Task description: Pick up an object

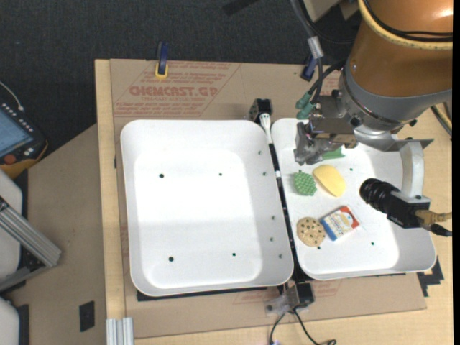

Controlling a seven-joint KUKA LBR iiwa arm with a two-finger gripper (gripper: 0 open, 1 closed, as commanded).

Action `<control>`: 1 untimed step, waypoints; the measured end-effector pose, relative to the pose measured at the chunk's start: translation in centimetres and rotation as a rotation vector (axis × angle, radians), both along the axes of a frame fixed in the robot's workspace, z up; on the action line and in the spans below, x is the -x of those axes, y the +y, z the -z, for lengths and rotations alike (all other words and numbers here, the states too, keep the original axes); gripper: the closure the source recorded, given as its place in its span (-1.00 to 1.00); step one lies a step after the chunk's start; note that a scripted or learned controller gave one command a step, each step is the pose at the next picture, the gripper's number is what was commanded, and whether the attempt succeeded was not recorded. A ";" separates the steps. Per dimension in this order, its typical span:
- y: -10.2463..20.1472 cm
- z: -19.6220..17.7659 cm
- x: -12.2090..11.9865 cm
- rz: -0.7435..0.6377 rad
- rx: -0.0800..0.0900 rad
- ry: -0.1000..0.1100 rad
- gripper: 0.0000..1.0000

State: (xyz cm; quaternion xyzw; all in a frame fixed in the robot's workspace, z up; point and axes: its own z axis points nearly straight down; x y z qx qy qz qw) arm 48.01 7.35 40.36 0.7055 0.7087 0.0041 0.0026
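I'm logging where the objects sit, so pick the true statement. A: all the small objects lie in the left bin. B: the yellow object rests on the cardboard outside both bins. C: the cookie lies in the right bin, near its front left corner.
C: the cookie lies in the right bin, beside the blue and red packet.

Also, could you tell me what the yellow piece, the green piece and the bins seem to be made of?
Yellow piece: probably smooth plastic or foam; even colour, rounded shape, soft sheen. Green piece: perhaps rubbery plastic or knit; its surface looks bumpy or gridded, too small to settle. Bins: likely thin moulded plastic; uniform glossy white, rounded corners and rims.
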 end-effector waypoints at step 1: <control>-0.2 -0.7 0.0 0.003 0.002 0.005 1.00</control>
